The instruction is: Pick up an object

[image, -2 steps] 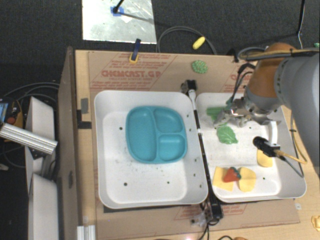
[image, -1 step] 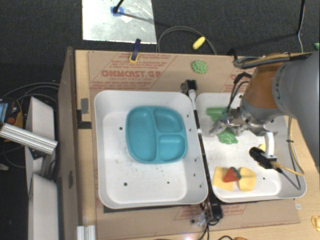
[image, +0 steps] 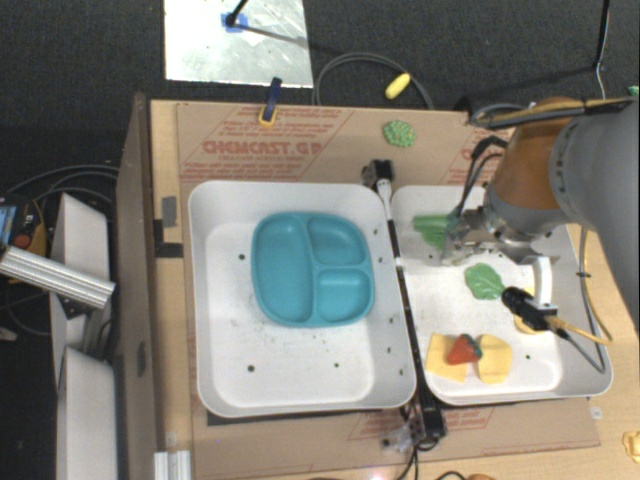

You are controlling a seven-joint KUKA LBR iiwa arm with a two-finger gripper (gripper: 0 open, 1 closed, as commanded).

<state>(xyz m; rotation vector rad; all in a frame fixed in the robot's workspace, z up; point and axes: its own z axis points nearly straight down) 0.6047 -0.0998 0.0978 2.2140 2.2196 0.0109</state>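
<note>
Just beside the hand (image: 460, 243), a flat green piece (image: 430, 228) lies in the far left corner of the right bin (image: 540, 366). Whether the hand is wide or narrow cannot be told. Nearer the front lie a green leafy piece (image: 484, 282) and yellow blocks (image: 492, 360) with a red bit (image: 462, 349). The left bin (image: 215, 268) holds a blue divided plate (image: 312, 268) on the table (image: 250, 148).

**Covered, Cropped, Unclear**

The grey arm (image: 590, 168) runs off the picture's right edge and covers the far right corner of the right bin (image: 432, 308). The gripper (image: 455, 248) hides part of a green piece (image: 430, 226) near that bin's far left corner. A small red thing (image: 462, 349), lying on yellow pieces (image: 493, 360) by the near edge, is too small to name.
</note>
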